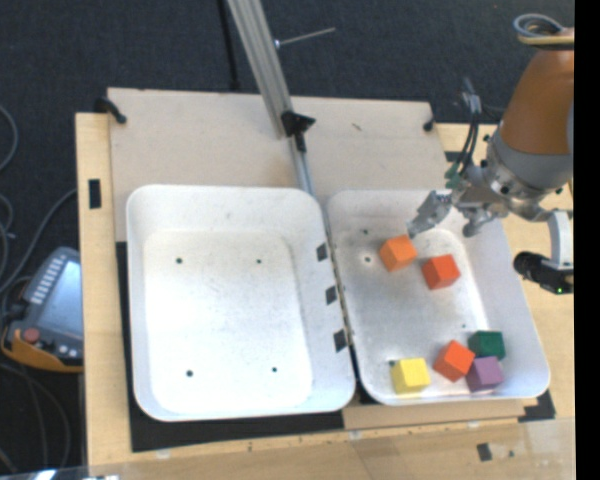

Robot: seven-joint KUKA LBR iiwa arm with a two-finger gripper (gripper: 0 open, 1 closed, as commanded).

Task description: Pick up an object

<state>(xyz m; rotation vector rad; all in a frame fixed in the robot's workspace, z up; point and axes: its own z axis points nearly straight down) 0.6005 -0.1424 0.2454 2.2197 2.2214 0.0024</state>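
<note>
1. The gripper [448,211] hangs over the far part of the right bin [515,298], fingers spread, pinching nothing.
2. Nearest it is the orange block [398,253], just left of the red cube [440,271].
3. Likely light, rigid and smooth; grip two opposite flat faces.

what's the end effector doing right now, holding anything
end effector: open, holding nothing, above the right bin near the orange block

The grey two-finger gripper [450,213] hangs over the right white bin [510,298] — fingers spread, nothing between them. An orange cube [398,253] sits just below.
</note>
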